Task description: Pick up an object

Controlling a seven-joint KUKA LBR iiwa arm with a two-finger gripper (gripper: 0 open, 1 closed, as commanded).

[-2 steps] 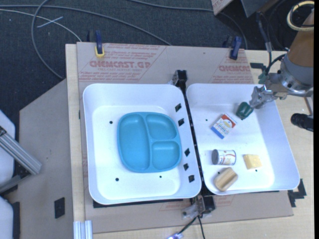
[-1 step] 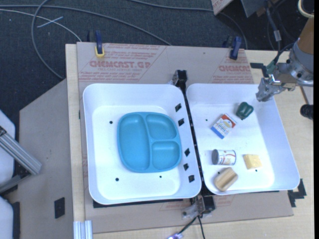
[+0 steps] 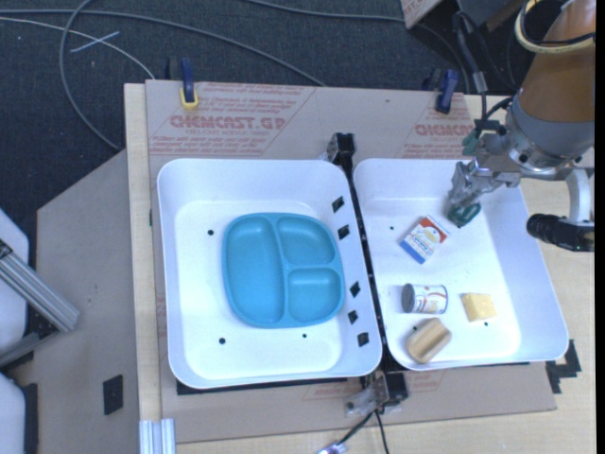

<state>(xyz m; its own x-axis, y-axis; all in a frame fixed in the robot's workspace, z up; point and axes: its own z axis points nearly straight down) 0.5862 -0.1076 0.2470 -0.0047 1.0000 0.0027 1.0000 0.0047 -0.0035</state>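
Bins side by side, arm over the right bin's far edge.
Left bin (image 3: 180, 253) holds a blue divided plate (image 3: 282, 269); right bin (image 3: 539, 282) has a small box (image 3: 423, 239), can (image 3: 424, 299), brown block (image 3: 427, 340) and yellow block (image 3: 478, 306) with open floor between. Gripper (image 3: 463, 206) seems clenched on a dark green object (image 3: 465, 216), partly hidden.

- Left bin (image 3: 180, 253): blue divided plate (image 3: 284, 270) at centre.
- Right bin (image 3: 529, 282): small box (image 3: 423, 239) near centre; can (image 3: 425, 299) on its side at 6 o'clock; yellow block (image 3: 478, 306) at 5; tan cylinder (image 3: 427, 340) at 6, near the rim.
- Tool (image 3: 464, 208) at 12 o'clock, above the small box.
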